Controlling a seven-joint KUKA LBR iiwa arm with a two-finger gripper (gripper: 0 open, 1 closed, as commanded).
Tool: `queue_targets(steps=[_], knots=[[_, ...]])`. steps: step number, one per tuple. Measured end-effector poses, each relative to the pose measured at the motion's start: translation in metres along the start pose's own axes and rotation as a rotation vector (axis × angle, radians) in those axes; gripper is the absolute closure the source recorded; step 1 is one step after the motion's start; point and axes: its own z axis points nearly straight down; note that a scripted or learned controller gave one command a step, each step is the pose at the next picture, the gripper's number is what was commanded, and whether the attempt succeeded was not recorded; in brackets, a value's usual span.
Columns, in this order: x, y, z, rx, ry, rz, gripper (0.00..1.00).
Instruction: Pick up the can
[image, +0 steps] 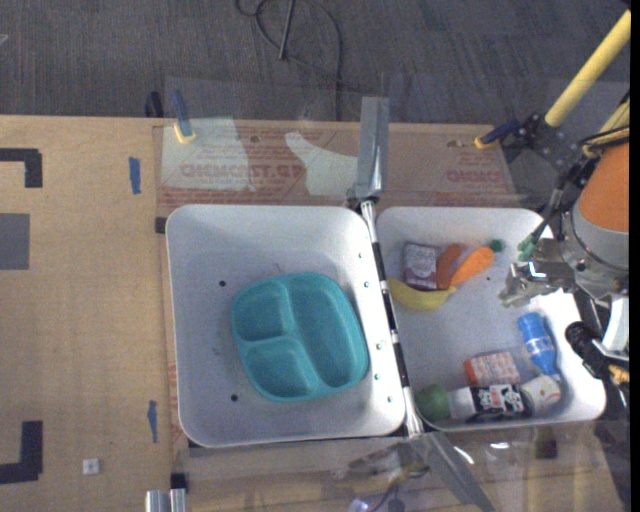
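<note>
Clutter is gathered in the right-hand shallow white plastic bin (560, 225), which is likely why the grey arm with the orange band reaches over that bin from the right. Its metal two-finger gripper (524, 281) hangs above bare bin floor near the right wall. Whether the claw is released or clenched I cannot tell from here, and nothing can be seen held in it.

The small purple can with the pale label (420, 265), as I judge it to be, sits at the far-left corner of this bin. It lies just behind the curved yellow banana (421, 296) and beside the orange toy carrot (472, 264), which leans close against a darker orange piece. The gripper is well apart from the can, so the pick looks not yet begun. With neighbours packed that close, a clean grasp may be awkward.

By count there are two bins. The left-hand white bin (200, 240) carries one teal three-compartment plastic plate (298, 336), lying flat near its middle. The right bin holds one can, one banana and one carrot. It also holds one blue plastic bottle (537, 341), one red-and-white box (492, 368), one green ball (433, 401) and one black-and-white patterned bottle (492, 402) lying along the near wall.
</note>
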Motion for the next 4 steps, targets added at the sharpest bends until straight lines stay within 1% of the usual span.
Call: queue_targets(steps=[1, 2, 3, 4], knots=[[0.065, 0.041, -0.048, 0.0, 0.0, 0.114, 1.0], [0.065, 0.041, -0.048, 0.001, 0.0, 0.114, 0.0], [0.065, 0.041, -0.048, 0.001, 0.0, 0.114, 0.0], [0.067, -0.047, 0.035, 0.003, 0.002, -0.106, 0.0]])
